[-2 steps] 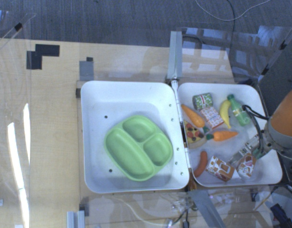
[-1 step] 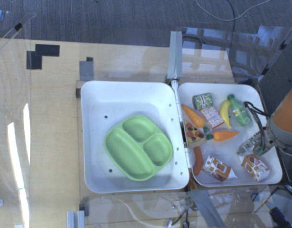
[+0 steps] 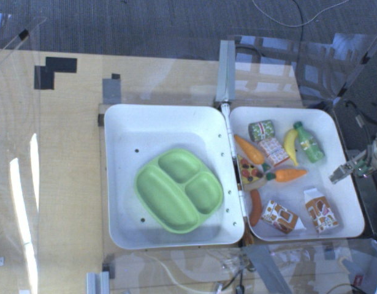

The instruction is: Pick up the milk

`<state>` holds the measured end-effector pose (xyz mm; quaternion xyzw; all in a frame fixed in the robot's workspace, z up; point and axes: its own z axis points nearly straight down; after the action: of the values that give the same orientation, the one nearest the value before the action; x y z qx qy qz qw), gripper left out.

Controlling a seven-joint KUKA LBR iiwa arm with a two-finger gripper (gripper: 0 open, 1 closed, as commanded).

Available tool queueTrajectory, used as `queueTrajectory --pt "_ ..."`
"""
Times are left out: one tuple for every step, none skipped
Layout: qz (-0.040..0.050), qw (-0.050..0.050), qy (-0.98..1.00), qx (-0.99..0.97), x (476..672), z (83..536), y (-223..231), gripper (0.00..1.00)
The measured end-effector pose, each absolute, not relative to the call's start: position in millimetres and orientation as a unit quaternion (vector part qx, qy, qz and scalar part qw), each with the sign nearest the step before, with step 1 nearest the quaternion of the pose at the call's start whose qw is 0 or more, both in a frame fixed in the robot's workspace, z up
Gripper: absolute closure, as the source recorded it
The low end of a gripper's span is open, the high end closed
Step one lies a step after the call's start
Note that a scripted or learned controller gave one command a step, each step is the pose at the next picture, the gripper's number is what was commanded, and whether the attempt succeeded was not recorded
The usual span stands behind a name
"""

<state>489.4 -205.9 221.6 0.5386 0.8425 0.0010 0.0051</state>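
— Looking for the milk carton (image 3: 320, 212)?

— Found it: near right corner of the right bin (image 3: 341, 133), close to the right wall, white gabled end turned toward the far side. Appears to be lying flat, though hard to be sure from this slant.

— And the gripper (image 3: 350, 170)?

— Hanging at the bin's right rim, about halfway along that wall, on the end of the arm coming in from the right. Nothing seen in its grasp. As for the jaws — cannot tell whether parted or closed; too small and too blurred at the frame's edge.

— So which way to go?

— Toward the near side of the desk and a touch leftward. Judging by the layout, a short diagonal, then down.

— Long axis?

— Running far-to-near, tilted slightly, gabled end leaning left. Probably best to close across the narrow width, meaning jaws set roughly left-to-right.

— Anything crowding it?

— Similar brown-and-white box (image 3: 279, 217) to its left, apart from it by a strip of bare bin floor — easy to mistake for the target. Carrot (image 3: 290, 175) farther off, toward the middle. Right wall likely the tighter side for the descent.

— Progress?

— Not yet grasped.
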Motion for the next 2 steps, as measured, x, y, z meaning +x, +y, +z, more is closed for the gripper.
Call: queueTrajectory --pt "0.002 0.01 0.844 0.536 492.1 233.6 -205.7 1.0" --pt "0.002 0.009 0.844 0.537 492.0 233.6 -205.8 0.0"
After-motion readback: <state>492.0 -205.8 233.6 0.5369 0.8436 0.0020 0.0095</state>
